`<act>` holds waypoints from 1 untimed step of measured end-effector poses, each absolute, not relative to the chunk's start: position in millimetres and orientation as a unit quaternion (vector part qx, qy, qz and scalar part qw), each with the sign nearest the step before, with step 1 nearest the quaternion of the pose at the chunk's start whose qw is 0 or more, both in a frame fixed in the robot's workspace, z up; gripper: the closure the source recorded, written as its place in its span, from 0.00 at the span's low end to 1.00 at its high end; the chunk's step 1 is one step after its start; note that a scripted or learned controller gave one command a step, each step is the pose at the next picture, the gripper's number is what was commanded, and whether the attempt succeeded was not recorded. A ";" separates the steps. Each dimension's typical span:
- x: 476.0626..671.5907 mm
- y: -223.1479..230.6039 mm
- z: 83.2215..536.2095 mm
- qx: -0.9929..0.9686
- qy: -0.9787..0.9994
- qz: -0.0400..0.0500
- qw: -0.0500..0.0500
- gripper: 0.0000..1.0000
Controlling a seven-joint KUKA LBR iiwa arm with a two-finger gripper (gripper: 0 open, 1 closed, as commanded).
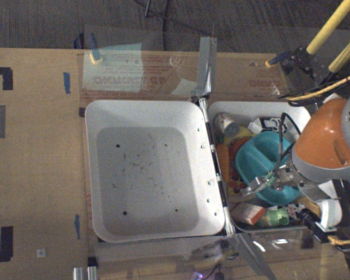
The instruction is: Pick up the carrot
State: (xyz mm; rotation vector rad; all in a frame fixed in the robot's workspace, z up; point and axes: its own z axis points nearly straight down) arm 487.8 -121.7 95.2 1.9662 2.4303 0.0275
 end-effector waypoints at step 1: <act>488.5 -105.1 94.1 0.698 0.716 0.005 0.012 0.00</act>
